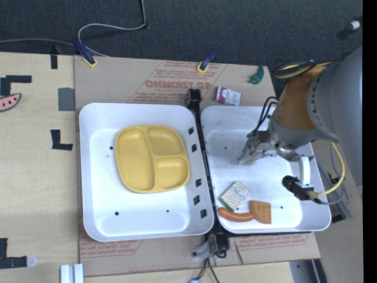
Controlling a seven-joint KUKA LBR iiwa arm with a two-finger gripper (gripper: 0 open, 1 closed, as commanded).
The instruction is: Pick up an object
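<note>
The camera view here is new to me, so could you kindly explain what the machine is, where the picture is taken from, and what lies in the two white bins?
The picture comes from one fixed camera above the bench, looking down at a slant. The grey machine with the orange band is a robot arm reaching in from the right; at its end sits a two-finger gripper, low over the right bin. Nothing can be seen between its fingers, so it holds no object that I can make out. The left bin holds a yellow divided tray. Near the front of the right bin lie a small checked item, a toy sausage and a brown wedge-shaped piece. The bins rest on cardboard, where a small packet lies just behind the right bin.
</note>
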